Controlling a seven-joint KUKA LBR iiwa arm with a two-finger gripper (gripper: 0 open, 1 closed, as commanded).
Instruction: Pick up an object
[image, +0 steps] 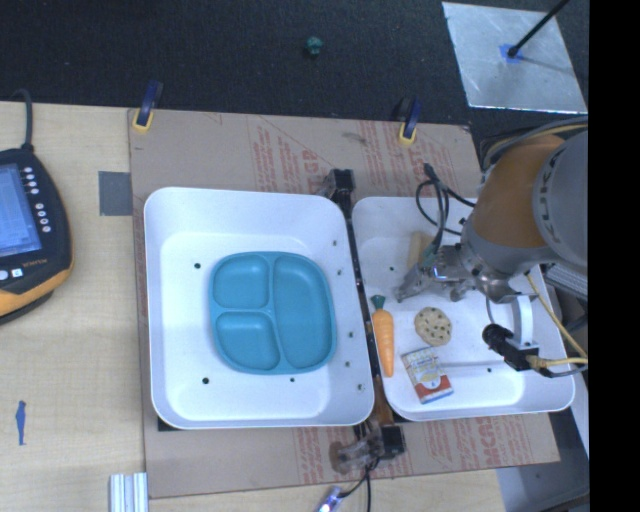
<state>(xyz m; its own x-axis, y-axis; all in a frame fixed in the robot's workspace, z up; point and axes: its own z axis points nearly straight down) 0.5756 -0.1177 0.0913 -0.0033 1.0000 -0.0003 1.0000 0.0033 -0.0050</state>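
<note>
The camera view looks down on two white bins side by side on a sheet of cardboard, and the arm (525, 205) comes in from the right, its orange band bulking over the far corner of the right bin (560, 400). The gripper (432, 277) hangs low over the middle of that bin, a tangle of grey metal and black cable, and from this angle it is not possible to tell whether it is parted or closed; nothing can be made out caught in it. Just in front of it, a little toward the near edge, lies a round cookie (433, 325) with dark chips, flat on the bin floor and apart from the gripper. To the cookie's left a carrot (383, 341) lies lengthwise against the bin's left wall, its green top pointing away from the near edge. Nearer still, below the cookie, a small white and red carton (426, 374) sits tilted on the floor of the bin. A pale tan stick-like thing (417, 249) rests beyond the gripper, partly hidden by it. The left bin (170, 230) holds a blue divided plate (272, 311) with three compartments, lying in its middle. On the bench at far left sits a control pendant (28, 235) with an orange rim.
</note>
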